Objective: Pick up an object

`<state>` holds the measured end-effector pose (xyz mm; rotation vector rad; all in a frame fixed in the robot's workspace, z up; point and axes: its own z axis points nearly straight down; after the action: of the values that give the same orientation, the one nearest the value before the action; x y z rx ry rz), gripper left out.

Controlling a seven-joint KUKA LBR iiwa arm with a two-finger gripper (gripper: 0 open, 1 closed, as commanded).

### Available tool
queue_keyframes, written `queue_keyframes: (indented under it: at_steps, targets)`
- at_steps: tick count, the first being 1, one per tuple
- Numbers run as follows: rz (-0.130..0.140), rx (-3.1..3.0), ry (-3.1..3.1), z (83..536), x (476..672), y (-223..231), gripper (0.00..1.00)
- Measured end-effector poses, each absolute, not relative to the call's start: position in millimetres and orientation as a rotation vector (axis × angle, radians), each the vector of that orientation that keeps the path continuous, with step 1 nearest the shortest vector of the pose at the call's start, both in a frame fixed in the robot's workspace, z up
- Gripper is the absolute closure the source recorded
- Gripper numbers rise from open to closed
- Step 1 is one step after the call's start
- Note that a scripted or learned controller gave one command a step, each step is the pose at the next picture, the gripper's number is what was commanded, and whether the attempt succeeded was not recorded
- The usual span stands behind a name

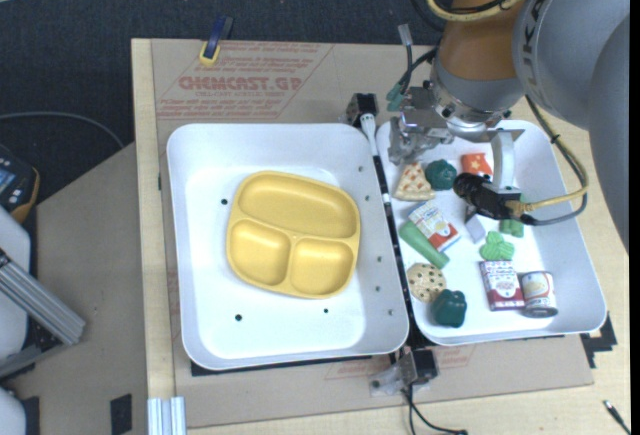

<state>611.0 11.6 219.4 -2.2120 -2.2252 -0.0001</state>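
My gripper (pixel 410 145) hangs low over the back left corner of the right bin (pixel 570 253), under the grey arm with its orange band. Just in front of it lies a toy pizza slice (pixel 412 182), with a dark green round piece (pixel 440 173) and a small orange-red piece (pixel 476 163) to its right. Further forward are a small white carton (pixel 433 221), a green stick (pixel 423 244), a leafy green piece (pixel 497 247), a cookie (pixel 425 278), a green pepper (pixel 449 308), a red box (pixel 500 285) and a can (pixel 539 294).
The left bin (pixel 200 253) holds a yellow divided plate (pixel 293 233). The ridge where the two bins meet (pixel 385 213) runs just left of the gripper. Cardboard (pixel 250 83) lies behind the bins.
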Motion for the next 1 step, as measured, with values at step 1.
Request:
queue_keyframes:
  at_steps: [1]
  targets:
    - [0.003, -2.217, -2.222, 215.5, 610.3, 31.7, 1.00]
